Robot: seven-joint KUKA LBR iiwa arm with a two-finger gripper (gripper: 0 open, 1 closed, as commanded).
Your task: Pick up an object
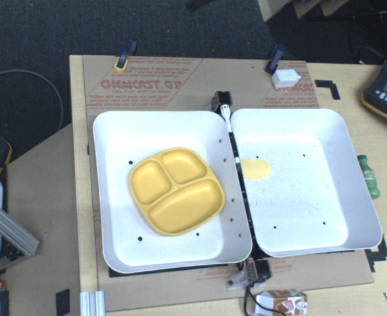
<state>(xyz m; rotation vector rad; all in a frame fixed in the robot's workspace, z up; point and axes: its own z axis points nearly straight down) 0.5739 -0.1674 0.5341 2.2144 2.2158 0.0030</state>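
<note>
Yellow plate (176,191) lying flat in the bin on the view's left (106,176): this is what I am weighing up as my pick.
It is sitting hollow side up near the middle, well apart from the walls, so its raised rim is offering an edge. A small pale yellow piece (255,169) is lying in the other bin (312,203), just beside the shared rim, probably too flat to pinch. I cannot tell how my fingers are set.

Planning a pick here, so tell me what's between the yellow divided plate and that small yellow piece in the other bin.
In the camera view, the two bins' touching white rims lie between the yellow divided plate and the small yellow piece.
</note>
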